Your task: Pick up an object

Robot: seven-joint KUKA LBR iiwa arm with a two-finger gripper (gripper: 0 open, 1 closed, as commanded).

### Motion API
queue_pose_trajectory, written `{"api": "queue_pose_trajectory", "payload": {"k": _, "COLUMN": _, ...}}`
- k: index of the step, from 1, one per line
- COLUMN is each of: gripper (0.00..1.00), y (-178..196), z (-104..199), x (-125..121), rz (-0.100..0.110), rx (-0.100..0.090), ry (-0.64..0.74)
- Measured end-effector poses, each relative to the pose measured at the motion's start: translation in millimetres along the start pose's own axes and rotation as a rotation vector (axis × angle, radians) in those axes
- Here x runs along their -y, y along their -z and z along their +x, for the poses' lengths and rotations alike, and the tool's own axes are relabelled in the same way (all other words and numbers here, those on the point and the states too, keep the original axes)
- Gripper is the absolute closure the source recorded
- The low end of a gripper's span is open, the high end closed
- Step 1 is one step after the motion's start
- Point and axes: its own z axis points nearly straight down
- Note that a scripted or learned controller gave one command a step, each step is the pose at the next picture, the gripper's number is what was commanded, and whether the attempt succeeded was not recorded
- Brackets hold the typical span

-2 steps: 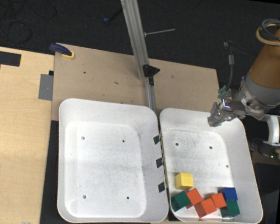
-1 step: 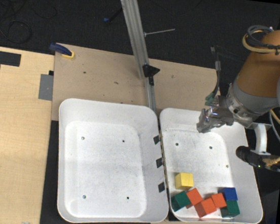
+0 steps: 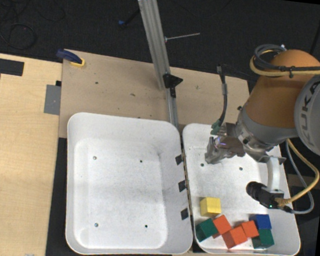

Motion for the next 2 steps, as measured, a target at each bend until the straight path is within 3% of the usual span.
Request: {"api": "queue_pose_trajectory", "payload": {"k": 2, "gripper": 1.00, "y": -9, "z": 83, "x": 51, "rz": -0.002, "rx": 0.002, "ry": -0.002}}
